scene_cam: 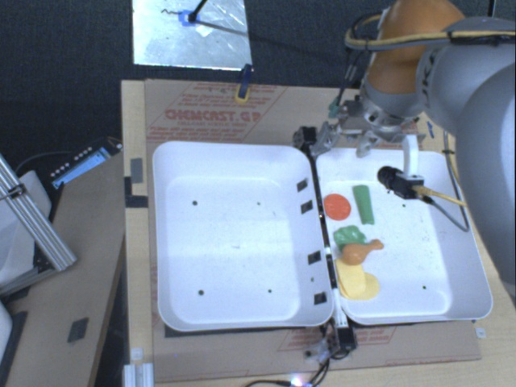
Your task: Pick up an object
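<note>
The right bin (451,297) holds the objects, all near its left side. A red disc (337,207) lies beside a green stick (364,204). Below them sit a green leafy piece (348,235), an orange drumstick-shaped piece (360,251) and a yellow piece (357,283). My gripper (347,141) hangs over the far left corner of the right bin, above and behind the red disc. It is open, with nothing between its fingers.
The left bin (234,232) lies beside the right one, joined by a dark hinge strip (321,224). A blue and yellow clip (243,87) sits on the cardboard behind the bins. A metal frame (32,224) stands at the far left.
</note>
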Motion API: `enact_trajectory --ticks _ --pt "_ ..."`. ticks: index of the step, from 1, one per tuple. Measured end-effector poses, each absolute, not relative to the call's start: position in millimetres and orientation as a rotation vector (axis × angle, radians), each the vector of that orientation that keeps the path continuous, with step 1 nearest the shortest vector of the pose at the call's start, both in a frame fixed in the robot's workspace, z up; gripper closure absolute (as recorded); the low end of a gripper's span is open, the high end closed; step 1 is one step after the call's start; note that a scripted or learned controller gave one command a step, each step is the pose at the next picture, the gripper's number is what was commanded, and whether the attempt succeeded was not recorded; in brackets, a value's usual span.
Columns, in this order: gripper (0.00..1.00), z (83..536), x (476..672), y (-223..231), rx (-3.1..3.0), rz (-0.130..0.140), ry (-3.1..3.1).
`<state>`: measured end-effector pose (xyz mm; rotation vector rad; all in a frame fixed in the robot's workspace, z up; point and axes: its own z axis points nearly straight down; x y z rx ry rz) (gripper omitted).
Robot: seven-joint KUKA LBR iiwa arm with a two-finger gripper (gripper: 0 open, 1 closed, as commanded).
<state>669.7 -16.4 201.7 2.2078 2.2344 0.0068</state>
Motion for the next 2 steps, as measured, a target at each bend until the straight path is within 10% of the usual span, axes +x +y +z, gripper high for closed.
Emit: enact_trajectory --ticks 1,2 --pt "1.00 212.9 670.0 -21.7 2.212 0.007 2.227" --pt "1.00 329.7 670.3 38.1 2.203 0.020 2.226"
